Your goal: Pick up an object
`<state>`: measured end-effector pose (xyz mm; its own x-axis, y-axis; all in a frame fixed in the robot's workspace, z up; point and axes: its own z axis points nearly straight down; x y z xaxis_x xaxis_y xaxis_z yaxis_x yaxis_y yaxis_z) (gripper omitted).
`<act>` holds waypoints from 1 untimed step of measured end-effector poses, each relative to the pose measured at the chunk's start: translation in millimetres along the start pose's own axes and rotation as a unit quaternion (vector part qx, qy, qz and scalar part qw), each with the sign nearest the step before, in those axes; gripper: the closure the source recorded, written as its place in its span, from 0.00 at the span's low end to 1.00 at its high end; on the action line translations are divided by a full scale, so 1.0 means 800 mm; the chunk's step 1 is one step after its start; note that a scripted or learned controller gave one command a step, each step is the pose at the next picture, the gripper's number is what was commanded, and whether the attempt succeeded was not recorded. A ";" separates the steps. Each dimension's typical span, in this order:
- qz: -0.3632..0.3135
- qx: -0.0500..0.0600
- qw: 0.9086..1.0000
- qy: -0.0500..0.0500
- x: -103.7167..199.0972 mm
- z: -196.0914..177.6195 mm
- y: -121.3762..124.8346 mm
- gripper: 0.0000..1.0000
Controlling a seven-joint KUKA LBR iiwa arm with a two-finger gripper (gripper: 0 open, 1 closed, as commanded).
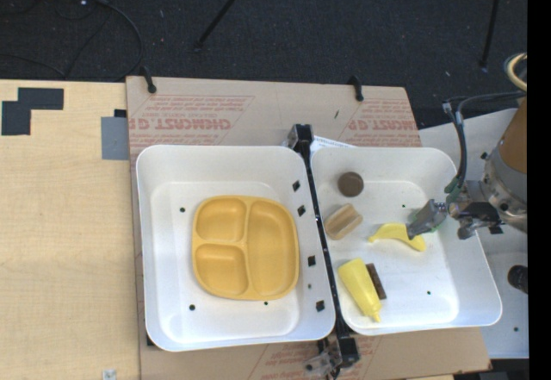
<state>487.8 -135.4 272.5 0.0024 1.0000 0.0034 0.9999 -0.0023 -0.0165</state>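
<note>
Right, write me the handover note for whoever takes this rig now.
Gripper: low over the right bin, at the right end of the yellow banana; whether the jaws are open or shut cannot be told, and nothing is seen held.
Right bin: banana, brown round piece, tan block, yellow bottle.
Left bin: yellow divided plate.
Done: nothing lifted; every object rests in its bin.
Left: grasp one object, likely the banana, and raise it.
</note>
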 end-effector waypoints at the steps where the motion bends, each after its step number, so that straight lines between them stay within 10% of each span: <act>1: -0.001 -0.005 1.000 -0.001 0.000 -0.006 0.002 0.00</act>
<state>489.4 -135.3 277.4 -0.0004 1.0000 0.0015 1.0000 0.0004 -0.0068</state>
